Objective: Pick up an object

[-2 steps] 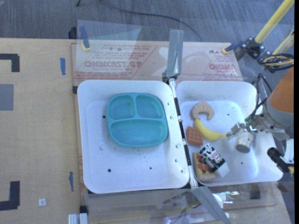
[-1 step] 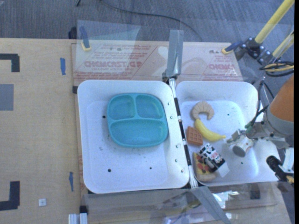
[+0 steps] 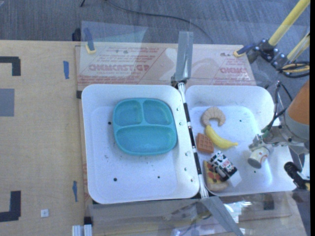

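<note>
The right bin (image 3: 246,100) holds a croissant (image 3: 213,115), a yellow banana (image 3: 219,139), a brown waffle piece (image 3: 204,143), a black-and-white cow toy (image 3: 222,164) and a pizza slice (image 3: 215,178). A small white cup-like object (image 3: 258,157) lies on its side toward the bin's right. My gripper (image 3: 261,144) reaches in from the right edge and hangs low, right above and against that cup. I cannot tell whether the cup is gripped or just lies under the gripper.
A teal divided plate (image 3: 144,126) sits in the left bin (image 3: 93,146). The ridge between the bins (image 3: 189,141) runs just left of the waffle. Yellow poles (image 3: 290,16) and cables stand at the upper right.
</note>
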Motion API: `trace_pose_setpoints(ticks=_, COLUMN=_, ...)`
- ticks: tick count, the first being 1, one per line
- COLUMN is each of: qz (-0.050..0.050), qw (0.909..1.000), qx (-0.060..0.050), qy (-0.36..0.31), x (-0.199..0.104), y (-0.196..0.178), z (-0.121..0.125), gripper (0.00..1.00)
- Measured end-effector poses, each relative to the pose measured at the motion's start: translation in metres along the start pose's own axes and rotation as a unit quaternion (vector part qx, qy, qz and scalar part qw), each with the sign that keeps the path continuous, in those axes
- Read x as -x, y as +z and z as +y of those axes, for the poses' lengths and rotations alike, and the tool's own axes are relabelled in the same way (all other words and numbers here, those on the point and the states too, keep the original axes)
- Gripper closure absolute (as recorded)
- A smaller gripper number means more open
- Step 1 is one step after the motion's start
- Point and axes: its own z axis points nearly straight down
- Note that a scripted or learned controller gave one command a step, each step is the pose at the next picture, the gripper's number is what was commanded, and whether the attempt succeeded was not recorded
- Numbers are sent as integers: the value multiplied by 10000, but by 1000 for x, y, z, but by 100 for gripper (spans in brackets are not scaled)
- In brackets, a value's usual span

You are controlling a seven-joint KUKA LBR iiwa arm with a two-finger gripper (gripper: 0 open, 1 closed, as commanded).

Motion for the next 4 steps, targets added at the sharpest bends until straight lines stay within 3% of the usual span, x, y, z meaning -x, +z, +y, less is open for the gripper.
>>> trace_pose_setpoints(ticks=1, qz=15, qw=9701, qx=-8, qy=2426, x=-70, y=8, z=-23, gripper=100)
trace_pose_setpoints(ticks=2, qz=41, qw=9706, qx=-24, qy=2407, x=-73, y=9, z=-22, gripper=0)
trace_pose_setpoints(ticks=3, qz=18, qw=9867, qx=-33, qy=1623, x=-116, y=10, z=34, gripper=0)
trace_pose_setpoints(ticks=4, qz=-2, qw=9870, qx=-27, qy=1610, x=-115, y=0, z=35, gripper=100)
